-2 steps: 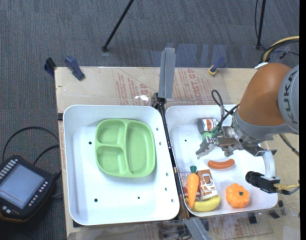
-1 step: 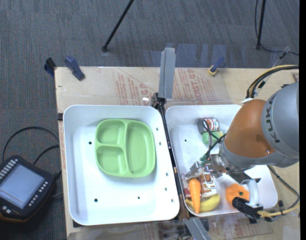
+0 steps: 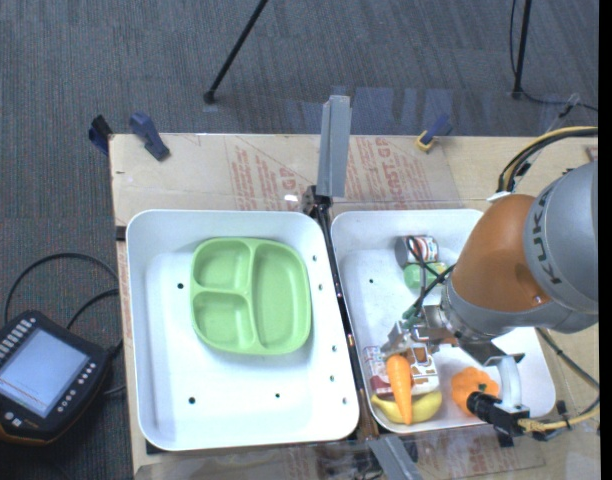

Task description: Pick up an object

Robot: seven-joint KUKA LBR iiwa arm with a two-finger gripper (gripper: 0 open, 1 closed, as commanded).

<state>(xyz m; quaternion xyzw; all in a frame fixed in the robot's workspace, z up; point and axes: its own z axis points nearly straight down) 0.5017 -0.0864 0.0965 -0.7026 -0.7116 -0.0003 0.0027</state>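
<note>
You see the arm (image 3: 531,258) bent low over the right bin (image 3: 371,236), because all loose things lie there. The left bin (image 3: 156,368) carries the green divided plate (image 3: 251,294). The gripper (image 3: 418,336) hangs just above the carrot (image 3: 399,387), which rests on a banana (image 3: 426,406) beside a small box (image 3: 420,364). A can (image 3: 418,249) lies further back. Whether the gripper is open or closed, I cannot tell.

Two shallow white bins of smooth, faintly glossy plastic, the left (image 3: 156,388) holding a matt pale-green three-compartment plastic tray (image 3: 252,294) and the right (image 3: 371,233) a smooth orange carrot (image 3: 400,386), sit on a dull brown printed cardboard sheet (image 3: 236,163) beside rough grey carpet (image 3: 86,48).
</note>
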